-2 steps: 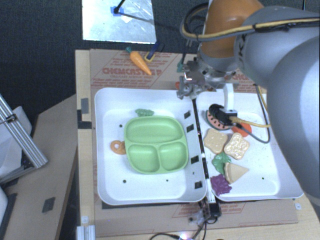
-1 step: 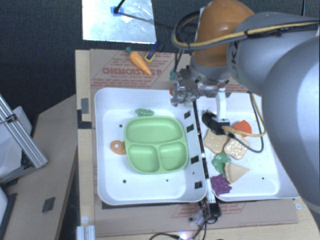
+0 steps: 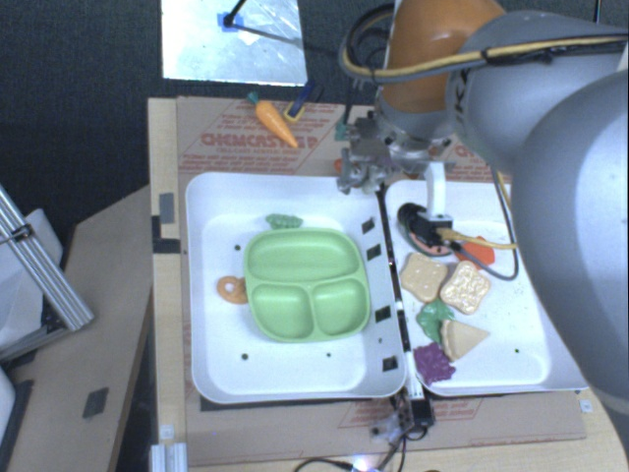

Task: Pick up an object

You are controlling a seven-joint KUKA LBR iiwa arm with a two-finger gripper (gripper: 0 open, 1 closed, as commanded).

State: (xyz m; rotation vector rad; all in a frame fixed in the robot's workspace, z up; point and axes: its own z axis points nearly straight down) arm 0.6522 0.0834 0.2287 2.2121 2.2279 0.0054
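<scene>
My gripper (image 3: 360,173) hangs over the far end of the divider between the two white bins, under the orange wrist band. Nothing shows between it and the bin floor. The right bin (image 3: 521,362) holds a red-orange piece (image 3: 478,252), a tan toast slice (image 3: 422,275), a waffle-like square (image 3: 465,286), a green leafy piece (image 3: 432,315), a pale cheese wedge (image 3: 465,338) and a purple bunch (image 3: 433,362). These lie in front of the gripper, nearer the camera.
The left bin (image 3: 211,362) carries a green divided plate (image 3: 305,283), a small green item (image 3: 285,221) behind it and an orange ring (image 3: 232,289) to its left. A toy carrot (image 3: 275,123) lies on the cardboard behind the bins. The big grey arm covers the right side.
</scene>
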